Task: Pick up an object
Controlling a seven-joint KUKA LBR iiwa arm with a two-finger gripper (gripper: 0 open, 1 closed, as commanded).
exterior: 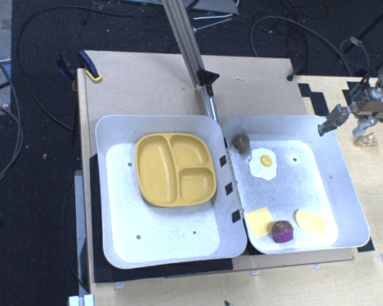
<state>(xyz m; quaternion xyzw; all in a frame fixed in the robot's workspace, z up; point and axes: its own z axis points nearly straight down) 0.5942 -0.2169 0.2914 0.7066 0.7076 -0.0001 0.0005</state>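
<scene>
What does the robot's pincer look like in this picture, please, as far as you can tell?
At the view's right edge the pincer is a small metal assembly, grey and silvery, with dark fittings on its body. One slim grey finger juts toward the right bin. Details are too small to make out any markings.

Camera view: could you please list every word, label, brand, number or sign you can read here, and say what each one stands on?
None: no readable text anywhere in this view.
Yellow tray in the left bin: plain, no lettering.
Fried egg, cheese slice, purple cupcake, yellow disc and brown ball in the right bin: no markings.
Gripper: any label too small and blurred to read.
</scene>
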